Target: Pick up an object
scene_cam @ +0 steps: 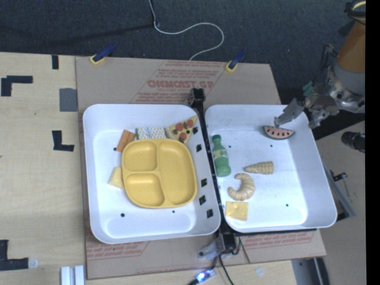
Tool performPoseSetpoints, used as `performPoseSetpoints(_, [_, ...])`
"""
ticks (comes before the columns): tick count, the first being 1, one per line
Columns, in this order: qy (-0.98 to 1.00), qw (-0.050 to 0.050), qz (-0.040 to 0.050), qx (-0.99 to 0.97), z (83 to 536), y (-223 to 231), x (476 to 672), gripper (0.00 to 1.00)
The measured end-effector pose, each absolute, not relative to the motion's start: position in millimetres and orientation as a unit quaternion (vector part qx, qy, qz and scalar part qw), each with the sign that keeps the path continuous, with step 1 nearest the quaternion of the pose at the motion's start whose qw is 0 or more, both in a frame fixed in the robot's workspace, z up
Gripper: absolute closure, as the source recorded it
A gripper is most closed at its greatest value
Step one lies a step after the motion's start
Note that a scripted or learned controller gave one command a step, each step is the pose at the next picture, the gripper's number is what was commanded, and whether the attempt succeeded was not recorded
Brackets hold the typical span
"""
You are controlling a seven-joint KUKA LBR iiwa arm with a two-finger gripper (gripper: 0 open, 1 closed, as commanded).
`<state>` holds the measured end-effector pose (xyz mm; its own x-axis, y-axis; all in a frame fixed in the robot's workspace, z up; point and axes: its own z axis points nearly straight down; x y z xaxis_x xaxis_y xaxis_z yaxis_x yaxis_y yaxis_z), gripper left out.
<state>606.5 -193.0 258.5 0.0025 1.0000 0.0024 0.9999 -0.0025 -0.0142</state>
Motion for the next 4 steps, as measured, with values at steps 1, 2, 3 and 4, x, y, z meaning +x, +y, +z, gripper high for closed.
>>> performPoseSetpoints(1, [-0.707, 0.0, 0.0006, -0.707, 266.8, -192.5, 608.7, 0.0])
performPoseSetpoints(2, [-0.708, 0.002, 0.0023, -0.707, 211.9, -198.8, 615.7, 0.0])
performPoseSetpoints(3, [-0.708, 0.002, 0.0022, -0.707, 167.9, -199.4, 613.4, 0.0])
performPoseSetpoints(4, [-0.708, 0.001, 0.0018, -0.706, 123.5, -200.1, 618.1, 0.0])
